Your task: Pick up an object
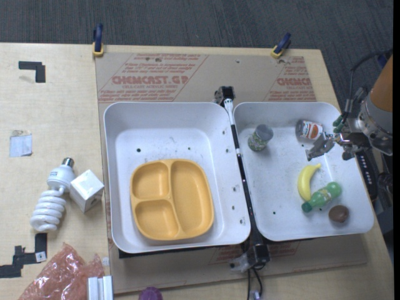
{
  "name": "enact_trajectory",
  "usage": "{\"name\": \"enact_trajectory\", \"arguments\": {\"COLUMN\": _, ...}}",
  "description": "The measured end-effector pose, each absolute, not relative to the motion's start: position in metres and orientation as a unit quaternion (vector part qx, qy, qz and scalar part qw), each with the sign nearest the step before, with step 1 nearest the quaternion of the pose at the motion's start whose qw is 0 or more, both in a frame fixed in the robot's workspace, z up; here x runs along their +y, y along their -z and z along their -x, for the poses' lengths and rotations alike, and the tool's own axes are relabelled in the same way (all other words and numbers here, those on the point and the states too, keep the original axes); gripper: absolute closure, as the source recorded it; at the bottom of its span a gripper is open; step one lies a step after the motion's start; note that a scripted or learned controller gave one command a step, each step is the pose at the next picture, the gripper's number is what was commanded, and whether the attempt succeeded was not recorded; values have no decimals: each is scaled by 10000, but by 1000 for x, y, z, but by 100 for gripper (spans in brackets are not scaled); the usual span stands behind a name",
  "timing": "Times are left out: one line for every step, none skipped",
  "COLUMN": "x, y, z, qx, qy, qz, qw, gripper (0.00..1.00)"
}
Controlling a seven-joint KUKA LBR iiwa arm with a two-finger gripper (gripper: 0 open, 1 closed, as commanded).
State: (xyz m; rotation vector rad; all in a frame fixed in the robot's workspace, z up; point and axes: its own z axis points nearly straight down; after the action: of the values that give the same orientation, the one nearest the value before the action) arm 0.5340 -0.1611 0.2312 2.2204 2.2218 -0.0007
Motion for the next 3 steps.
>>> {"name": "enact_trajectory", "arguments": {"x": -137, "y": -111, "z": -550, "qx": 7070, "qy": -10, "qz": -7072, "qw": 13, "gripper": 0}}
{"name": "enact_trajectory", "arguments": {"x": -124, "y": -97, "z": -504, "qx": 7065, "qy": -36, "qz": -7077, "qw": 90, "gripper": 0}}
{"name": "enact_trajectory", "arguments": {"x": -125, "y": -107, "z": -506, "qx": 7057, "qy": -41, "qz": -7084, "qw": 106, "gripper": 100}}
